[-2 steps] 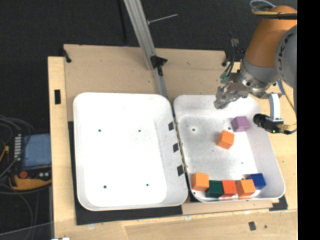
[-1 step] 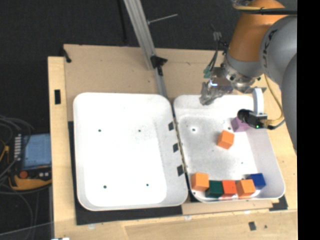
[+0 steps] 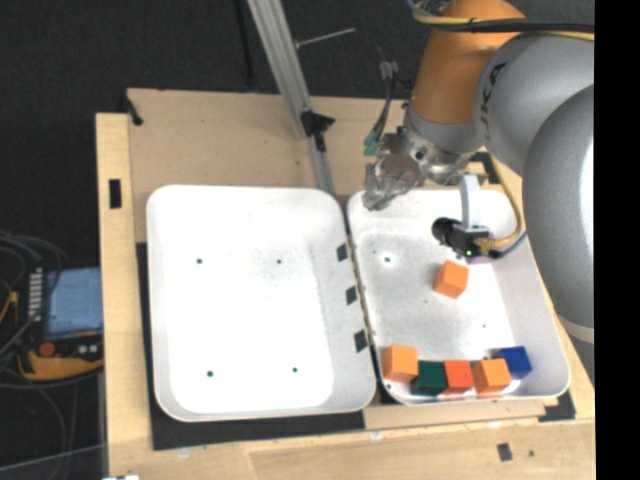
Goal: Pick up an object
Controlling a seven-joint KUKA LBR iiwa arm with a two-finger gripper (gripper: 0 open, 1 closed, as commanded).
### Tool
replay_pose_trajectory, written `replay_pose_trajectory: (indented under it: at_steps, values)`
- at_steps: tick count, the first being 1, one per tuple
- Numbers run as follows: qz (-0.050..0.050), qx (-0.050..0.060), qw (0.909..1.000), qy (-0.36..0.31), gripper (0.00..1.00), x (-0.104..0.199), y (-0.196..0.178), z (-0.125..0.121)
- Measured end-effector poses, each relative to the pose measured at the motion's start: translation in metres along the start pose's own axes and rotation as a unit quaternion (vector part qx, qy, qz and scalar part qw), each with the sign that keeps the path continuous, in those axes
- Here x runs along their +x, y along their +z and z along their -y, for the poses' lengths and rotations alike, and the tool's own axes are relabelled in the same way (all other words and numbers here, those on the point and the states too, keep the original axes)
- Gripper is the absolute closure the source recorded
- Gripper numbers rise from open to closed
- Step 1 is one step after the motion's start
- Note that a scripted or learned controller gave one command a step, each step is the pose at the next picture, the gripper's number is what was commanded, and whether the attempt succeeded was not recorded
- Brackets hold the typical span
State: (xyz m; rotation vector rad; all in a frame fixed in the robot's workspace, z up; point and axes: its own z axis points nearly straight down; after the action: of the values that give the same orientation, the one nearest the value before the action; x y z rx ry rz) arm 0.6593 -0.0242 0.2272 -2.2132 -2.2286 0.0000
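Observation:
In the right bin (image 3: pixel 400 268) a lone orange block (image 3: pixel 451 279) lies near the middle. Along the bin's front wall sits a row of blocks: an orange one (image 3: pixel 401 361), a dark green one (image 3: pixel 431 376), two more orange ones (image 3: pixel 459 374) (image 3: pixel 491 374) and a blue one (image 3: pixel 515 360). My gripper (image 3: pixel 380 194) hangs over the bin's back left corner, well away from the blocks. It looks small and dark against the bin wall, with nothing visibly held.
The left bin (image 3: pixel 250 298) lies beside the right one, joined by black clips (image 3: pixel 353 293). A slanted metal rail (image 3: pixel 285 68) rises behind the bins. A black cable fitting (image 3: pixel 455 233) hangs from the wrist over the right bin.

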Motion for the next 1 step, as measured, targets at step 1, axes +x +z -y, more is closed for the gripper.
replay_pose_trajectory:
  at_steps: [1]
  values:
    - [0.000,0.001,1.0000,0.000,1.00,0.0474,0.0033,0.0088]
